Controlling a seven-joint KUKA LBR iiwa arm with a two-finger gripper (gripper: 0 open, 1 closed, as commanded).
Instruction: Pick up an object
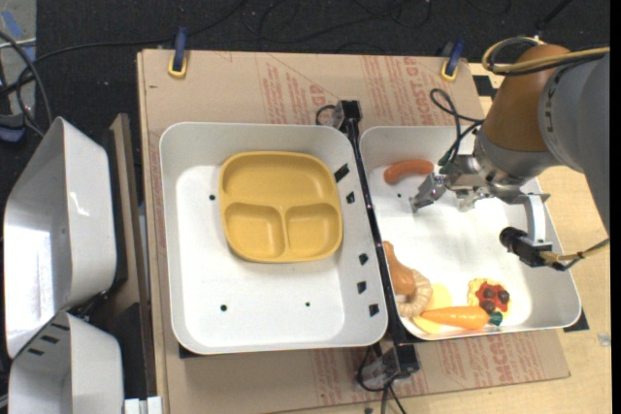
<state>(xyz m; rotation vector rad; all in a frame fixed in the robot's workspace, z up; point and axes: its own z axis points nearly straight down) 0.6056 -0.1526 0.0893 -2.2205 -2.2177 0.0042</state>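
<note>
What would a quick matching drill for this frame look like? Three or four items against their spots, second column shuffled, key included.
Items:
1. yellow divided plate
2. sausage
3. carrot
4. gripper

Places:
A. near edge of the right bin, by the front corner
B. left bin, alone in its middle
C. over the right bin's far half, just right of the sausage
D. far end of the right bin, close to the divider

Pairs: 1-B, 2-D, 3-A, 4-C
</note>
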